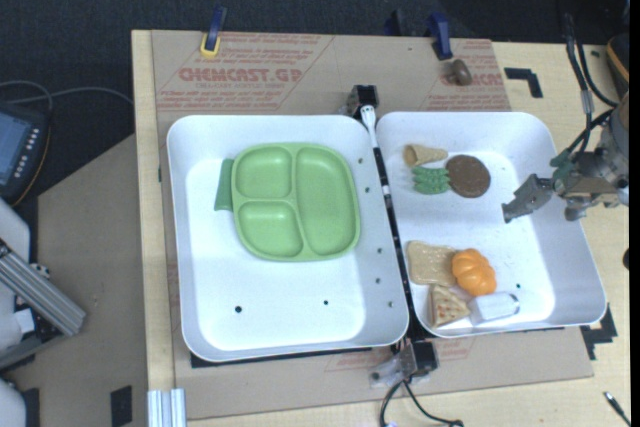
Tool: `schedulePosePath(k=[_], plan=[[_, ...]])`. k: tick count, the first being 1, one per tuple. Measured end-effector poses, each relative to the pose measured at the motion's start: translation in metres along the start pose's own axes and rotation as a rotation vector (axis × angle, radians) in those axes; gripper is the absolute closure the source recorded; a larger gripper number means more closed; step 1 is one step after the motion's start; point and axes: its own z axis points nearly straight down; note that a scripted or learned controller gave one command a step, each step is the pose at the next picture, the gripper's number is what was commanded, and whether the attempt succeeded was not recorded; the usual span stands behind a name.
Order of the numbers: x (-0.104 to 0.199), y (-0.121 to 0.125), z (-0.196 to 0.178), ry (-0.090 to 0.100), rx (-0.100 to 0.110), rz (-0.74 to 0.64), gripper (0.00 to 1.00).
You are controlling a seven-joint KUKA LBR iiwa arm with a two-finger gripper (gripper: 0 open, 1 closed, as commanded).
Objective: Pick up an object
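Note:
The right bin (570, 285) holds several toy foods. A tan cone (424, 154), a green leafy piece (431, 179) and a brown round cookie (467, 175) lie near its far side. A cracker (428, 261), an orange fruit (473, 272), a pizza slice (448, 305) and a small white block (494, 308) lie near its front. My gripper (546, 206) hangs over the right side of this bin, to the right of the cookie and apart from every item. It is open with nothing between its fingers.
The left bin (200, 275) holds a green divided plate (295, 201). A black clip (363, 99) sits at the far end of the seam between the bins. Cables (583, 85) hang at the right by the arm. The bench's cardboard top (300, 65) surrounds both bins.

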Motion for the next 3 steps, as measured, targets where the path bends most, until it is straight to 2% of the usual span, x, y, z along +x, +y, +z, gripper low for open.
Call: schedulePosePath(k=[1,2,3], plan=[[0.0,0.002,-0.005,-0.002,-0.01,-0.003,0.0],[-0.001,0.004,0.059,0.001,-0.002,-0.002,0.0],[0.006,0.007,0.103,0.001,-0.004,-0.003,0.0]])
